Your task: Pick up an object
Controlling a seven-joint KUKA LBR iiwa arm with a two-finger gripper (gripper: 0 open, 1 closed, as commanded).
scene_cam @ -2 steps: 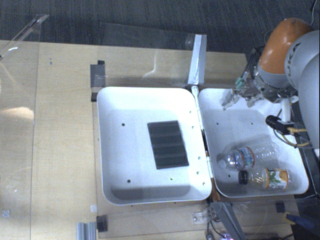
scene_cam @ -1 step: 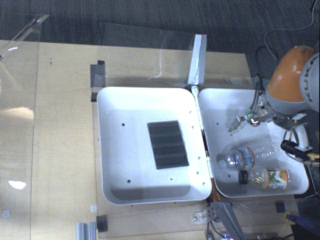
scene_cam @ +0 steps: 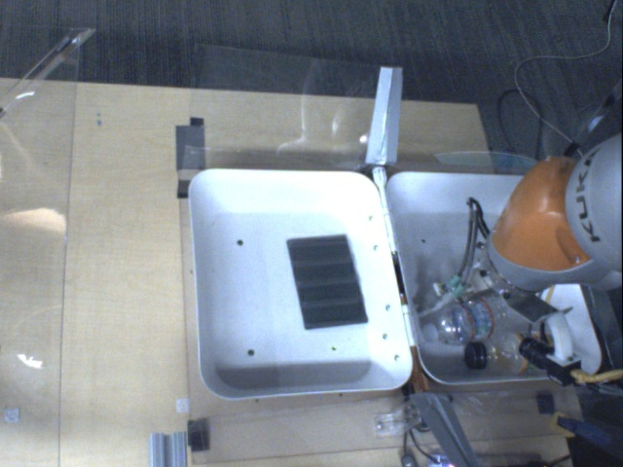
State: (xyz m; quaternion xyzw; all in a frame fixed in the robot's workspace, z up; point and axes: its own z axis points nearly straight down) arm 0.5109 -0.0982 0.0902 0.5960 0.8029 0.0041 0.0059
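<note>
Down in the right-hand shallow white bin (scene_cam: 428, 212), the claw (scene_cam: 465, 300) sits low over a crumpled clear plastic bottle (scene_cam: 456, 321); from where I stand I cannot tell its state. A small black round cap-like piece (scene_cam: 474, 355) lies just beside the bottle. To do this well, I'd judge the claw should centre over the bottle's body before lifting straight up. The left white bin (scene_cam: 224, 261) carries a dark ribbed rectangular pad (scene_cam: 327, 281) on the pale wooden table (scene_cam: 107, 261).
</note>
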